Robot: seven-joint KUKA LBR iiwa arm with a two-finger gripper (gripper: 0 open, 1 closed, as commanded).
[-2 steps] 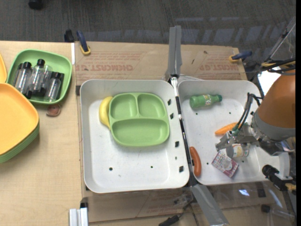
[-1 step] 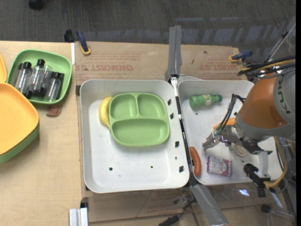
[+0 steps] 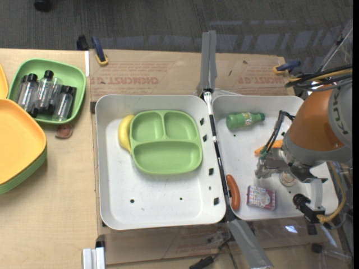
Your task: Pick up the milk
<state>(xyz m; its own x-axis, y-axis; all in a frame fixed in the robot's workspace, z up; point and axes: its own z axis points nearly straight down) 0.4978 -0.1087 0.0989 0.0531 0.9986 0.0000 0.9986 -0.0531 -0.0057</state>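
The milk [image 3: 261, 197], a small pink carton, lies flat near the right bin's [image 3: 247, 101] front edge. The gripper [image 3: 268, 170] hovers just behind it, holding nothing; whether its fingers are apart I cannot tell. Approach step: next, shift forward and descend over the carton

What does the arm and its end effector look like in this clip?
The arm is a rounded grey body with a broad orange band above the wrist, with part of dark lettering on the grey shell. Black cables loop along its left side. The end effector is grey metal, blurred here. Yellow and black cables cross above the arm.
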